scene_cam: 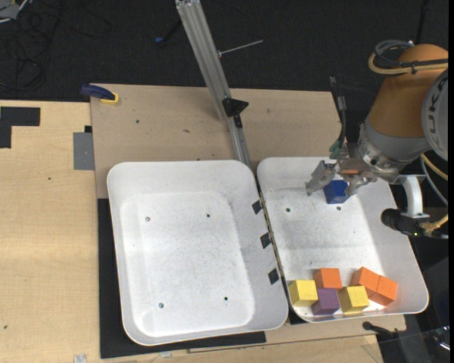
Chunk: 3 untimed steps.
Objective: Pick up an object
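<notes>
Gripper (337,181) hangs over the far end of the right bin (363,225), its fingers pinching a blue block (335,193) that sits just above the bin floor. Near the front edge of that bin lie orange, yellow and purple blocks (340,290), clustered together. Left bin (136,195) sits beside it on the bench (159,127).

Two bins stand side by side on the bench (174,127), the left bin (136,195) beside the right bin (393,240), whose near corner holds a cluster of blocks (340,290), with one block (335,193) between the gripper (337,181) fingers toward its far end.
</notes>
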Each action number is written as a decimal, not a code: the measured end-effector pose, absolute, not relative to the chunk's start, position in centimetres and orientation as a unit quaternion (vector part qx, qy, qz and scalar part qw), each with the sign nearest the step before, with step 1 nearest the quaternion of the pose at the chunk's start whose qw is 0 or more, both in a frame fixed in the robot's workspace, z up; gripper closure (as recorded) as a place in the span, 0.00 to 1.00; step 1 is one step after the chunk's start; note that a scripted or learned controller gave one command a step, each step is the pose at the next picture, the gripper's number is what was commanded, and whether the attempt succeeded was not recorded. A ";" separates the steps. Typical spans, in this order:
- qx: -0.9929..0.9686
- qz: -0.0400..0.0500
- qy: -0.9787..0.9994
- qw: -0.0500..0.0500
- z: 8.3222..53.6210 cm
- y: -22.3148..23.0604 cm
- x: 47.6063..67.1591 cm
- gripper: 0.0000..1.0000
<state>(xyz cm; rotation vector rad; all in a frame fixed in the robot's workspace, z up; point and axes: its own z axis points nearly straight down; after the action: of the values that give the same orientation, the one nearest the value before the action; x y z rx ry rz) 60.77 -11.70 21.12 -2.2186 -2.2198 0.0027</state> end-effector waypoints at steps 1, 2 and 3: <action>-0.707 0.001 -0.707 0.002 21.1 -11.7 60.8 0.00; -0.707 0.003 -0.707 0.004 14.7 -11.2 60.4 0.00; -0.708 0.003 -0.706 0.004 9.3 -11.1 60.3 0.00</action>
<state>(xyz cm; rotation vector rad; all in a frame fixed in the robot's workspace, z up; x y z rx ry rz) 60.25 -11.06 9.27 -2.2196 -2.2123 0.0087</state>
